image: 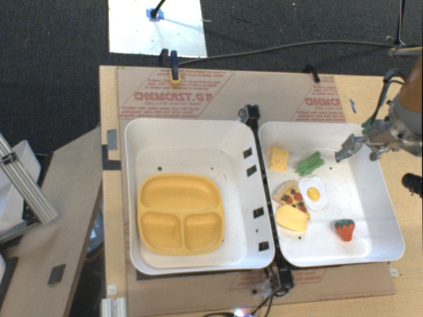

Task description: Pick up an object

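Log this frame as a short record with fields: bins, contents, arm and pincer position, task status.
left bin: holds a yellow divided plate with three compartments
right bin: holds a cheese block, green vegetable, fried egg, pizza slice, yellow piece and strawberry
grouping: pizza slice, fried egg and yellow piece lie close together near the divider; strawberry sits apart
pincer: over the right bin's upper right area, right of the green vegetable
task status: all toys lie in the bin, none lifted

Toy food lies in the right bin — cheese cube (279, 158), green vegetable (308, 163), fried egg (314, 194), pizza slice (289, 193), yellow piece (292, 218), strawberry (344, 229).
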{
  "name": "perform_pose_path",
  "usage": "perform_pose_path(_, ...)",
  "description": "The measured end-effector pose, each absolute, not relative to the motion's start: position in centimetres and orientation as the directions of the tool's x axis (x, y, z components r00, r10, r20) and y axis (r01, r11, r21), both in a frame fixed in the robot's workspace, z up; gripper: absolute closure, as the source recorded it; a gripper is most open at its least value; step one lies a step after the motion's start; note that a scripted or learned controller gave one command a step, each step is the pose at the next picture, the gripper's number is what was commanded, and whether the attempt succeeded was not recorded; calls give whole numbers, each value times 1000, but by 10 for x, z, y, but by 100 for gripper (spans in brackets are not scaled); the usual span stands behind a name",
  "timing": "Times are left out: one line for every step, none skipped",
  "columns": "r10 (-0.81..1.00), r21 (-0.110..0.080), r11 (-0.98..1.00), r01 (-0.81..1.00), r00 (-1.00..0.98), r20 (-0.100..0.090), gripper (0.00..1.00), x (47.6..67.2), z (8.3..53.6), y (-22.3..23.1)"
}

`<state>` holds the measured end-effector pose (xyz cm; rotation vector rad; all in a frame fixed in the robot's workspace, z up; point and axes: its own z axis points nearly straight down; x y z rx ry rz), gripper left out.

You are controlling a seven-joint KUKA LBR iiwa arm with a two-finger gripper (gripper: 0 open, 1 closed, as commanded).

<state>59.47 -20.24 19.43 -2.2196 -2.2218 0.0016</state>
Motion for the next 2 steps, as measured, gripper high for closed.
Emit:
perform_pose_path(1000,-3,1,1000,-1,1,0,595,132,-198)
perform_pose_path(1000,6,1,1000,-1,-2,100,597,147,-199)
